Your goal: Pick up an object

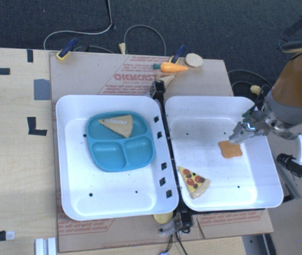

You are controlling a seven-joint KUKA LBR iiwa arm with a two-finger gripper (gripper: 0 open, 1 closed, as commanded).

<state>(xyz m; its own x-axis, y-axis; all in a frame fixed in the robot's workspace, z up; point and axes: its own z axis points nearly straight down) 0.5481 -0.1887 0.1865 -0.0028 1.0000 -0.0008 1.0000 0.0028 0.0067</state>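
Overall scene: two white bins sat side by side on a cardboard sheet, with the black clips along their shared edge taken as the landmark
Left bin (pixel 71 195): lay left of the clip line and carried a blue divided plate (pixel 121 142)
Sandwich wedge (pixel 118 125): lay in the plate's upper compartment, left of the clip line
Right bin (pixel 257 195): lay right of the clip line
Pizza slice toy (pixel 194 181): lay just right of the clip line, toward the bin's near wall
Orange flat piece (pixel 231 150): lay well right of the clip line, about mid-depth in the right bin
Arm (pixel 291 89): grey with an orange band, reached in far right of the clip line
Gripper (pixel 240 134): hung just above and right of the orange flat piece; whether its fingers were spread or closed could not be told, and nothing was seen between them
Toy carrot (pixel 173 66): rested on the cardboard beyond the far end of the clip line, beside a pale round item (pixel 194 60)
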